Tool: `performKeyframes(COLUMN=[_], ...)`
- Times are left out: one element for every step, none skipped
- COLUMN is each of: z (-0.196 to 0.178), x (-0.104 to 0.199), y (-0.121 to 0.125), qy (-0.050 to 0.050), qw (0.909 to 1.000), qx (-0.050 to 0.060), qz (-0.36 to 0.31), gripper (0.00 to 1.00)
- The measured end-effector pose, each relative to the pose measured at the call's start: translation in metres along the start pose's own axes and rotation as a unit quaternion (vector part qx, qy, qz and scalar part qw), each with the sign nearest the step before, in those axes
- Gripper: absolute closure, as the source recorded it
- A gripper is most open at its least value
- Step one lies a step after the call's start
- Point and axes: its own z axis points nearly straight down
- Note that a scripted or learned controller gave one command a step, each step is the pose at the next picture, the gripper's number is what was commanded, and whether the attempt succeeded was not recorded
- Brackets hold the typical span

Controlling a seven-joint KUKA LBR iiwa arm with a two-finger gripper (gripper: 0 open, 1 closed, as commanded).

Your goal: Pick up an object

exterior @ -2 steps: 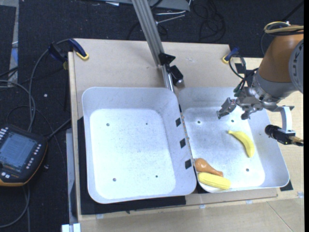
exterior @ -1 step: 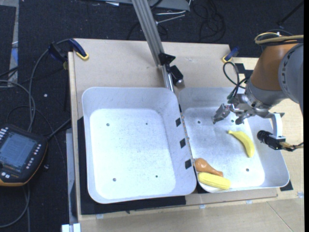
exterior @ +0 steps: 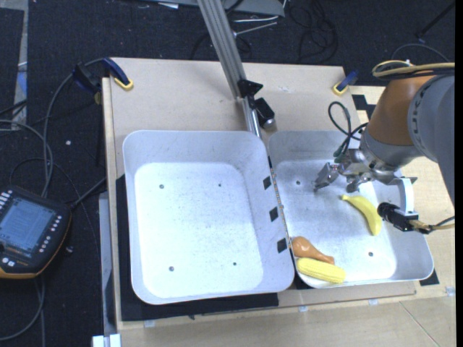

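Nearest the camera, one corn cob [exterior: 321,270] lay at the front edge of the right bin [exterior: 412,262], touching one orange drumstick-shaped toy [exterior: 311,249]. One banana [exterior: 364,211] lay farther back, near the right wall. One gripper [exterior: 336,179] hovered just left of the banana, fingers spread and grasping nothing. Two white bins stood side by side; the left bin [exterior: 145,157] adjoined the right.

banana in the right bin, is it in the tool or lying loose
Lying loose. The banana rests flat on the floor of the right bin, and the tool hangs just up and left of it with nothing between its fingers.
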Motion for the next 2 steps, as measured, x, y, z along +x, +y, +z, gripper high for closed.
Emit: performKeyframes(z=[-0.012,-0.074], x=[0.000,0.000], y=[0.001,0.005], qy=[0.000,-0.001], qw=[1.0000,1.0000], qx=[-0.001,-0.004], qz=[0.000,0.000], gripper=[1.00,1.00])
